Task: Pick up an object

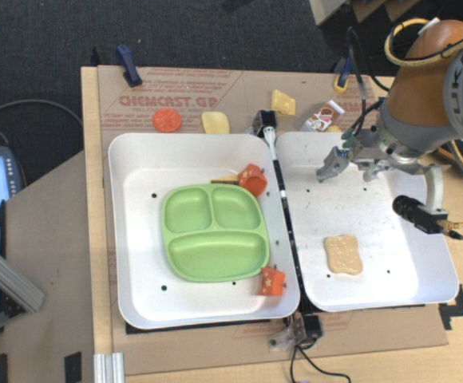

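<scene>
The toast slice [343, 254], tan and flat, lies in the right bin [423, 282], toward its near edge and well apart from the gripper [333, 164]; we take that bin as our landmark. The gripper hangs over the bin's far left part, close to the wall it shares with the left bin [128, 214]; we cannot tell how its tool is set, and nothing shows clasped in it. Left of the right bin, a green divided plate [214, 232] sits in the other bin, with an orange cup [253, 182] at the plate's far corner and a small orange block [271, 282] at its near corner; beyond the right bin's far rim lie a yellow piece [282, 102] and a small red-and-white packet [322, 118].
</scene>
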You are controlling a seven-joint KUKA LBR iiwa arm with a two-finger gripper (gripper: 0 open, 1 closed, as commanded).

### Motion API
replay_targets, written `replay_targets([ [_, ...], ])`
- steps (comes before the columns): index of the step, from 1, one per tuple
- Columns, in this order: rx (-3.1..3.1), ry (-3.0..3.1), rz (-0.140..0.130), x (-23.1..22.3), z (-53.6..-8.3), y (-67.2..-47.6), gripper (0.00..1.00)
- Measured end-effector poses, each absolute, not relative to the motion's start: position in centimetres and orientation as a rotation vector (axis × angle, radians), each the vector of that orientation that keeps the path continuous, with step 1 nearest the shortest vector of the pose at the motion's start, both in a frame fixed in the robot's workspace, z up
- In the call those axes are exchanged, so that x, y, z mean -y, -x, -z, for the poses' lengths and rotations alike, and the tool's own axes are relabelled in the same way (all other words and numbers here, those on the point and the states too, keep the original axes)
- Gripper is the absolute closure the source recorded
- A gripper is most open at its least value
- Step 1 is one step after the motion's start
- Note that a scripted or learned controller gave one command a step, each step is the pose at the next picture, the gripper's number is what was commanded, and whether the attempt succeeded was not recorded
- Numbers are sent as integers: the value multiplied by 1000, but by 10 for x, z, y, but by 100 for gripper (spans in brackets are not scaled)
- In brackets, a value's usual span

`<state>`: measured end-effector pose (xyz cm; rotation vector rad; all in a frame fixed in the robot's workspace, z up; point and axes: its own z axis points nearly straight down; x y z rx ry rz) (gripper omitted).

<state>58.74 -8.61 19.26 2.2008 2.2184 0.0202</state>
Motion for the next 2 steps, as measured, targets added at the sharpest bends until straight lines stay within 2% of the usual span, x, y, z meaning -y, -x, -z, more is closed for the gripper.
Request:
replay_targets([
  [1, -2219, -2232, 8, 134, -79, -550, 0],
  [2, -2225, -2229, 6, 115, -84, -475, 0],
])
